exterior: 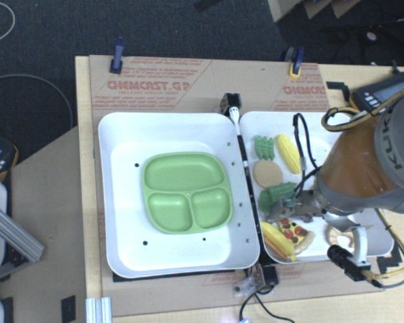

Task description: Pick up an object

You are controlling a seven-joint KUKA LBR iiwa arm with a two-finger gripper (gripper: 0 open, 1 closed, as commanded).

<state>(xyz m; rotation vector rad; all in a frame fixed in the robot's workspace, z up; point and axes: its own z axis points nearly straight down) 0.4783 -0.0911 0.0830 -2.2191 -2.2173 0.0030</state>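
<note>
Camera view: arm (363,160) reaches from right over right bin (310,121). Gripper (293,210) low among toy foods, beside broccoli (277,194); grip state can't tell. Corn (289,153), cookie (267,174), banana (277,239), pizza (297,234) nearby. Green tray (186,192) in left bin (121,180).

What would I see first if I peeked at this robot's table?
Probably the big green divided plate, sitting alone in the middle of the left bin. Next, the grey and orange robot arm reaching in from the right over the right bin, where toy food is crowded together: a yellow corn cob, a banana and a slice of pizza.
</note>
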